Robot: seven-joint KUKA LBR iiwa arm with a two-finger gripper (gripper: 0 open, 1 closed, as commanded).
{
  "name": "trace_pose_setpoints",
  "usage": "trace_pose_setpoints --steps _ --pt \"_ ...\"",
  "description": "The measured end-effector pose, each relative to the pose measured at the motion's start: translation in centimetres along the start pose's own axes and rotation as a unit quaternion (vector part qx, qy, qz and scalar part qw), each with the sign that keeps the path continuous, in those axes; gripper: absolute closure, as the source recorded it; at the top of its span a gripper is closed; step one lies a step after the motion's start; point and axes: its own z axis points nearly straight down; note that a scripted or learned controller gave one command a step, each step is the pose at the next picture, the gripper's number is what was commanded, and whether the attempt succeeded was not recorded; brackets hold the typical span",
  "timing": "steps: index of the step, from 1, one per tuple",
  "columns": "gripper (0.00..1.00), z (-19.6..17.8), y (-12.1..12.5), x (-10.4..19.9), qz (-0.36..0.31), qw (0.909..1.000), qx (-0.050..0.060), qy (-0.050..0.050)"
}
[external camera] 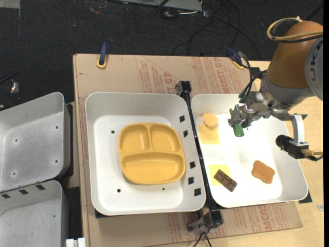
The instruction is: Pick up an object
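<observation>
My gripper hangs over the upper middle of the right bin, reaching in from the right. A small green cylinder-like object sticks out below its fingertips, and the fingers look shut on it. The green piece stands upright, just right of a pale yellow flat square with a round tan piece on its far end. A brown chocolate-like bar lies near the bin's front left, partly on a second yellow patch. An orange-brown lump rests at the front right.
The left bin holds a yellow divided plate in its middle. A black divider rail runs between the bins. Grey metal panels lie off the bench to the left. Blue clamps sit on the bench's far edge.
</observation>
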Motion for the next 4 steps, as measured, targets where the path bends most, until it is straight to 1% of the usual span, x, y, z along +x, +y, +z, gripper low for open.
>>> trace_pose_setpoints --steps 1,2,3,4 --pt "1.0 -2.7 0.1 0.0 0.0 1.0 0.001 0.0" --pt "1.0 -2.0 -0.1 4.4 -0.002 1.0 0.004 0.001" --pt "1.0 -2.3 0.4 10.5 -0.004 1.0 0.003 0.002" --pt "1.0 -2.1 0.8 15.0 -0.003 1.0 0.003 0.001"
